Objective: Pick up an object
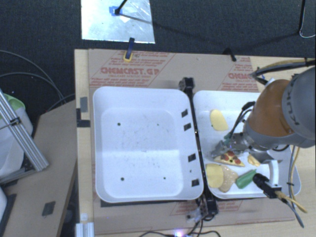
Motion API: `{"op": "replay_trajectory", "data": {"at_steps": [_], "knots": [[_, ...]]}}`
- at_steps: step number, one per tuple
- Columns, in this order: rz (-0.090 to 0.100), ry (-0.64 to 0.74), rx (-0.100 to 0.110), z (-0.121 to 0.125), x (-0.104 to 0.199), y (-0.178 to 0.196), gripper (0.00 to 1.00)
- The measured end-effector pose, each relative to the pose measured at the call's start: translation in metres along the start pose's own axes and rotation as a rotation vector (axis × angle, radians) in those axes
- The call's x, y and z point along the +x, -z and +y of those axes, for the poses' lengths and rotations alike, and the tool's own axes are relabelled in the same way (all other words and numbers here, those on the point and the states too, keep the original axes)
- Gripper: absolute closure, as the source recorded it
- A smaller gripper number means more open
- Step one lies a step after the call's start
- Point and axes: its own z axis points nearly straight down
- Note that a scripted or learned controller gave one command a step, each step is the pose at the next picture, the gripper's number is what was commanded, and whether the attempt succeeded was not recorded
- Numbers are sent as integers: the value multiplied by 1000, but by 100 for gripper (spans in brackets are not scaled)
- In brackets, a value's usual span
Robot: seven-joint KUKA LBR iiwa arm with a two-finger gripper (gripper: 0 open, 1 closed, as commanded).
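Note:
In the right bin, my gripper hangs low, just above the upper left end of a toy pizza slice. A yellow oval piece lies apart near the bin's far left. Along the near edge lie a yellow round piece, a beige piece and a green piece. A small yellow bit rests to the right of the pizza slice. The arm hides the bin's right part.
The left bin stands beside the right one, with a black divider between them. Both rest on a cardboard sheet. A blue and yellow clip lies at the sheet's far edge.

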Motion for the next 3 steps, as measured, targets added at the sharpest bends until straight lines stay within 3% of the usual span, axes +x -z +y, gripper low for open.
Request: {"op": "replay_trajectory", "data": {"at_steps": [1, 2, 3], "knots": [[1, 12, -15, 111, 57, 95, 100], [4, 9, 5, 53, 125, 110, 100], [0, -2, 6, 34, 93, 93, 100]]}}
